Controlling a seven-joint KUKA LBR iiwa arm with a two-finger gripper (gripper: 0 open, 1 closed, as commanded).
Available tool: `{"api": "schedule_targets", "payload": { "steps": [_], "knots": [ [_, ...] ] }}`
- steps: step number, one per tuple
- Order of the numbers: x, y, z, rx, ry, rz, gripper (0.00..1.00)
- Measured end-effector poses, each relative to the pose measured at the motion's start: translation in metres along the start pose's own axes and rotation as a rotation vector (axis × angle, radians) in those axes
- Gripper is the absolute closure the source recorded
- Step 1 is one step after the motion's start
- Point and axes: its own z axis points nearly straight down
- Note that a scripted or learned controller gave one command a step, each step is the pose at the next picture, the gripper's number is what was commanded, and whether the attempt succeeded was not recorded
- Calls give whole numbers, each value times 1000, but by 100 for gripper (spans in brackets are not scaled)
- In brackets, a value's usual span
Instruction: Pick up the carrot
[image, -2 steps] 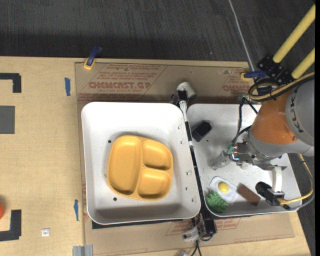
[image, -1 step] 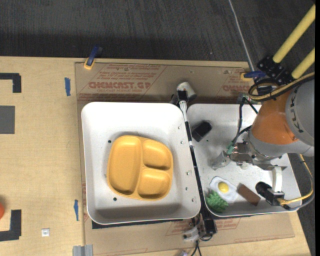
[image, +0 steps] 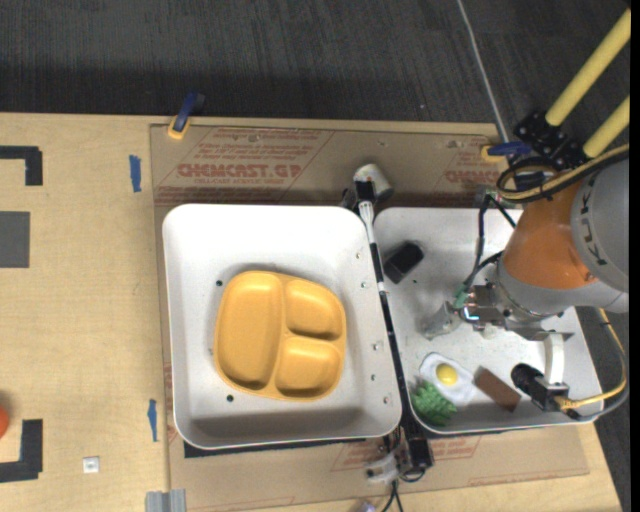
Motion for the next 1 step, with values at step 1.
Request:
{"api": "schedule_targets", "payload": {
  "steps": [1],
  "knots": [
    [-49, 30, -79, -1, -2, -106, 0]
  ]
}}
